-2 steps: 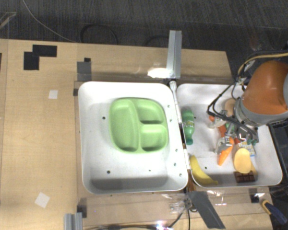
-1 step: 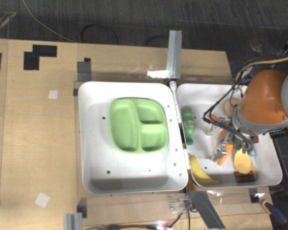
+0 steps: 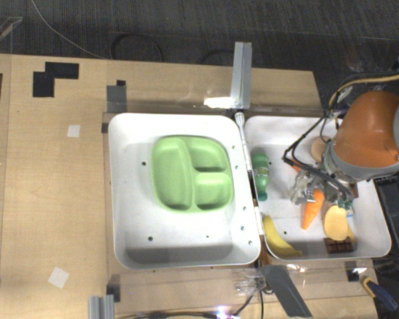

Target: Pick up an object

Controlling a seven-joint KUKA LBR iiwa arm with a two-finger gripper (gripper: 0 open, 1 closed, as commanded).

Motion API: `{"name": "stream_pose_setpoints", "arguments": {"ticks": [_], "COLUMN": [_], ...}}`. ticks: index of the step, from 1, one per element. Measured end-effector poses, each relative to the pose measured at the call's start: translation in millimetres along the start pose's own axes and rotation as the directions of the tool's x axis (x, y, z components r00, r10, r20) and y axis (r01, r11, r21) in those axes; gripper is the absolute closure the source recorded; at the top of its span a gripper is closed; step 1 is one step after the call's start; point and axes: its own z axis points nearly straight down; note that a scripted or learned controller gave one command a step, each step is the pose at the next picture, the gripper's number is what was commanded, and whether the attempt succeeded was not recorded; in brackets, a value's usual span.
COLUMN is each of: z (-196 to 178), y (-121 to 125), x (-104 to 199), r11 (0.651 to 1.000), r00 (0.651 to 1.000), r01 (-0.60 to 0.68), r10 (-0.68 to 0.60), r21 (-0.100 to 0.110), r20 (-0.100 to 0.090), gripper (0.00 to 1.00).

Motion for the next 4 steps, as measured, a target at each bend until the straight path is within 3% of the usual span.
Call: {"name": "stream_pose_setpoints", "arguments": {"ticks": [1,2,3,4], "z": [0.6,14.4,0.2,10.2], "y": [0.2,-10.7,-9.7,8.8], "x": [0.4,2.7,-2.9,50.7], "r11": [1.0,1.0,1.0,0.996], "r00": [1.0,1.0,1.0,0.996], "r01": [0.001,0.005,0.01,0.094], "r10": [-0.001,-0.005,-0.01,-0.094], "r21": [0.0,-0.002,-0.001,0.001], "r20": [-0.001,-0.02,-0.001,-0.006], "gripper": [0.0,0.0,1.0,1.0]}}
